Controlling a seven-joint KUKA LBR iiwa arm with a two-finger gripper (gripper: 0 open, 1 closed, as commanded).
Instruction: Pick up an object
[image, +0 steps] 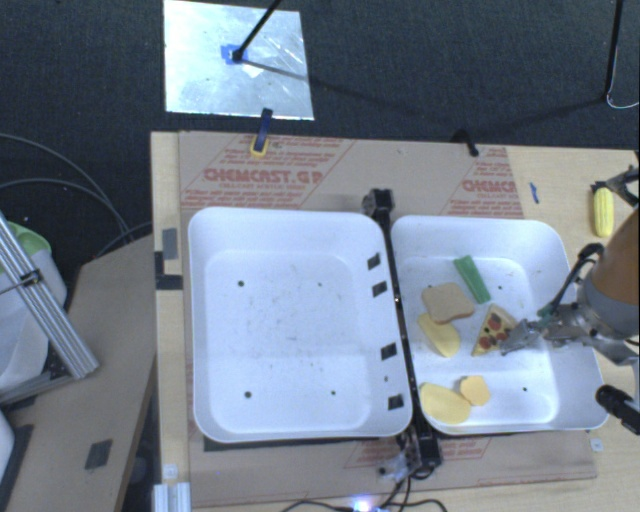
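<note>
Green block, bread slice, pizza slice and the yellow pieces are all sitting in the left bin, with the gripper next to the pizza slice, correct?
Not quite: they lie in the right bin, as the camera view shows. The green block, bread slice, pizza slice and yellow pieces are there, with the gripper next to the pizza slice.

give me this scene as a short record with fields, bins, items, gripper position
bench: two shallow white bins side by side
left bin: bare white floor with small dark specks
right bin: holds the items
items: green block, tan bread slice, pizza slice, yellow piece, two yellow pieces near the front wall
gripper: inside the right bin, reaching in from the right, tip right beside the pizza slice
grasp: cannot tell
off bench: yellow corn cob on the board at far right
</note>
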